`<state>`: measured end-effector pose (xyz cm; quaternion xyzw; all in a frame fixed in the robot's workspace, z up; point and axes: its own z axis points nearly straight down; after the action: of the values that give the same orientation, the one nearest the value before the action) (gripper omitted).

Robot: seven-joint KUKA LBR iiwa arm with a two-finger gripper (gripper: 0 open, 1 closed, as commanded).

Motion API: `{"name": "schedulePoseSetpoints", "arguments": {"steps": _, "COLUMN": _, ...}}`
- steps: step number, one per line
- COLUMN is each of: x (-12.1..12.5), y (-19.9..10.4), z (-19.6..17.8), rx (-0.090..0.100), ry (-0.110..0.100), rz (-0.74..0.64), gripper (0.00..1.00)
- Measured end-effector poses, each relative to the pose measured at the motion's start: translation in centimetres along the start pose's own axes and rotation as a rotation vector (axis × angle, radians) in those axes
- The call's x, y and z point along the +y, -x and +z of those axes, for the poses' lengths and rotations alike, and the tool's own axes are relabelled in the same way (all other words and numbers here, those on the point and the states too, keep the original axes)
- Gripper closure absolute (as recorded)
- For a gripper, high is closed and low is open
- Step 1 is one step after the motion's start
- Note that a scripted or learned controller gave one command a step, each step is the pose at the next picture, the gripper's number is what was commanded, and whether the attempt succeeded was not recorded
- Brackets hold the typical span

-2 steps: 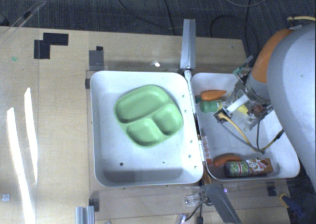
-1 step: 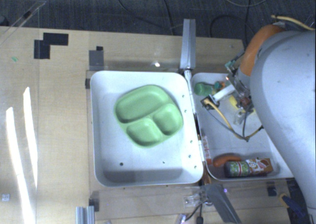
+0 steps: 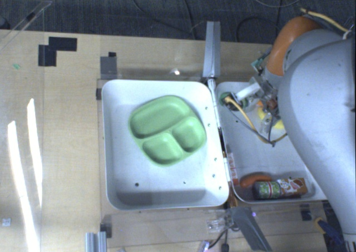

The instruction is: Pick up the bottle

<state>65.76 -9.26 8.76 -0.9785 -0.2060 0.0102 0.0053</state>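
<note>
Looking down on the bench, we count two white bins: the left bin (image 3: 111, 134) holds one green divided plate (image 3: 168, 129) with three compartments, and the right bin (image 3: 245, 151) holds one bottle (image 3: 281, 188). That bottle lies on its side against the right bin's near wall, just beside one orange-red sausage-shaped thing (image 3: 251, 178). Over the right bin's far end we see the gripper (image 3: 261, 100) among cables, well apart from the bottle; we cannot tell its state.

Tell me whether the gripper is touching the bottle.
Apart. The camera view shows the gripper near the right bin's far end, with bare bin floor between it and the bottle lying at the near edge.
</note>
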Motion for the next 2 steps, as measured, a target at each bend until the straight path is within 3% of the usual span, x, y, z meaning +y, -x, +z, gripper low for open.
{"name": "schedulePoseSetpoints", "arguments": {"steps": 1, "x": -0.1, "y": -0.7, "z": -1.5, "rx": 0.024, "ry": 0.015, "rz": -0.015, "gripper": 1.00}}
{"name": "schedulePoseSetpoints", "arguments": {"steps": 2, "x": -7.5, "y": 1.2, "z": -9.7, "rx": 0.019, "ry": 0.021, "rz": -0.466, "gripper": 1.00}}
